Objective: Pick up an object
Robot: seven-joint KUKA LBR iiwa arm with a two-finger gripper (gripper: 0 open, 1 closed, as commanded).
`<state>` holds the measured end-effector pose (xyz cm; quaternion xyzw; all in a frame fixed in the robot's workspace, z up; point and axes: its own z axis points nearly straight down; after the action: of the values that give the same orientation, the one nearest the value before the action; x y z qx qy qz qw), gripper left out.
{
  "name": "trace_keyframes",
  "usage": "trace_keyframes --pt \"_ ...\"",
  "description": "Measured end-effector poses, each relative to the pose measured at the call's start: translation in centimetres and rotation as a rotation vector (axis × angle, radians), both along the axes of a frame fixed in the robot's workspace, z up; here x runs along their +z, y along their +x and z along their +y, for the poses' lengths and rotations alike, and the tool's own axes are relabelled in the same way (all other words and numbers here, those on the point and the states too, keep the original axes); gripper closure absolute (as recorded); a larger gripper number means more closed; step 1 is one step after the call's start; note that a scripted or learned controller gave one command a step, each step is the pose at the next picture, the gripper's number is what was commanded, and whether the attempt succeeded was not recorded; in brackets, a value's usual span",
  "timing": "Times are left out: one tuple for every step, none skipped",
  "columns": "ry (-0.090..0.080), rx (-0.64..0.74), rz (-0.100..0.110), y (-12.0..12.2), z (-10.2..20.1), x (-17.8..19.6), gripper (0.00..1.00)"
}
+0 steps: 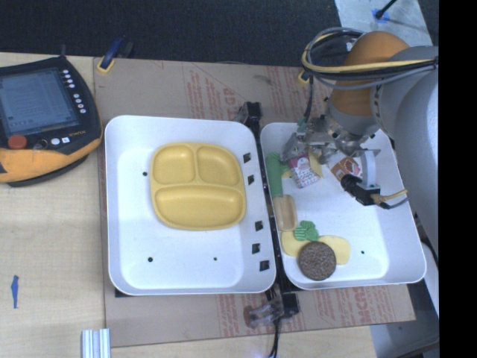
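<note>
The tabletop bears two bins; the gripper, finger state unclear, should centre over the small packet before closing.

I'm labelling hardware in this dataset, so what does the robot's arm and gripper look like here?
The arm is a thick, rounded grey body with an orange band above the wrist. Black and yellow cables loop around that band. Below it, the gripper is a compact cluster of grey metal parts. A black cable with a dark plug trails beside it.
</note>
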<state>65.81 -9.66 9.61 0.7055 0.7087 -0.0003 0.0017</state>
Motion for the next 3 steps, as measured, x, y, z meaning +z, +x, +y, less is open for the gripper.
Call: trace_keyframes --pt "0.0 0.0 0.0 0.01 -0.01 0.0 0.0" --pt "-0.001 0.002 0.0 0.0 0.08 0.01 0.0" --pt "-0.001 0.002 0.0 -0.01 0.16 0.01 0.0"
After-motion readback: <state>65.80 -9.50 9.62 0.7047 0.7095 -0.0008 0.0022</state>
